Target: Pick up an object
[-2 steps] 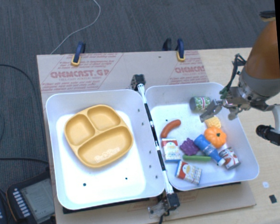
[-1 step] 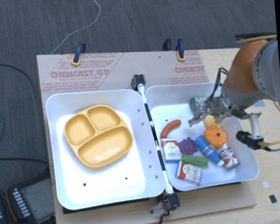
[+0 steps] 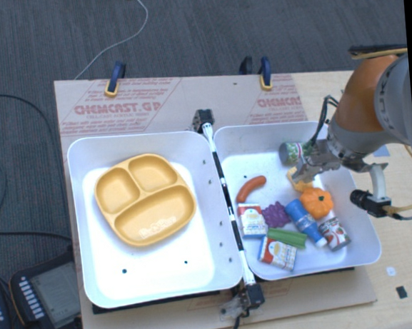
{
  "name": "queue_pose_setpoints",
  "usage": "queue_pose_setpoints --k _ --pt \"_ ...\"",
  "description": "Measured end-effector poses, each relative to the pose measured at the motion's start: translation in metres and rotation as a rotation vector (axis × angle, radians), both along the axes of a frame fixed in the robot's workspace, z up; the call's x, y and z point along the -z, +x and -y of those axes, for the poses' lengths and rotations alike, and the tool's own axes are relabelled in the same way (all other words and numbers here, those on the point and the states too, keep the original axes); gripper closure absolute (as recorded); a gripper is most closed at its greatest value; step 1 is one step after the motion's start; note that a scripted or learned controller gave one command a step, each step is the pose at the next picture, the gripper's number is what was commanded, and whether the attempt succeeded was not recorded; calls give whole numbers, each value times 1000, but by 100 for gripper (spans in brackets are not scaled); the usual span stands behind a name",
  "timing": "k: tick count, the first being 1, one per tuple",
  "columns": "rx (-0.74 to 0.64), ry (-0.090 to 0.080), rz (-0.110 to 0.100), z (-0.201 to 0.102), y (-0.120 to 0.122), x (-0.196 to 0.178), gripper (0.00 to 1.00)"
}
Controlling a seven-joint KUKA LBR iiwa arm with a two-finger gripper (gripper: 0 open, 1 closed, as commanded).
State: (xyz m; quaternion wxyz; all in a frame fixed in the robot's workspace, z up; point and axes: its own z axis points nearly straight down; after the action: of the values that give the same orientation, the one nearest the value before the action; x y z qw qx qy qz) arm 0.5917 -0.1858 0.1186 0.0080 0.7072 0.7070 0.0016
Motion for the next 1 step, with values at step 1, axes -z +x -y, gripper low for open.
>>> queue_pose_setpoints --k 1 --pt "0 0 -1 0 0 0 0"
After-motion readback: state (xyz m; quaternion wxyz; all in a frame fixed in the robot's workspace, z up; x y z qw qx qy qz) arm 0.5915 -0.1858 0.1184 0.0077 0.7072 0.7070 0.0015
